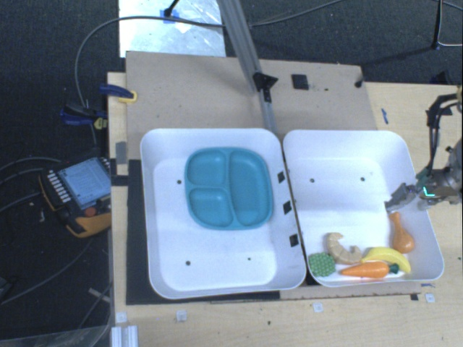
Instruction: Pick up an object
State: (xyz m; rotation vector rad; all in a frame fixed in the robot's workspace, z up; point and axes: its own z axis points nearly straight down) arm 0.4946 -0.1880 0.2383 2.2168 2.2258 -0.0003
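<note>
Gripper (402, 196) sits at the right bin's (340, 157) right rim, jaw state too small and blurred to call. Nearest pick is the orange drumstick-shaped toy (401, 235) just below it, apart; banana (388, 257), carrot (367, 270), tan piece (341, 247) and green piece (323, 264) lie further down-left. Best approach, I'd judge: drop straight over the drumstick, clear of the wall.
</note>
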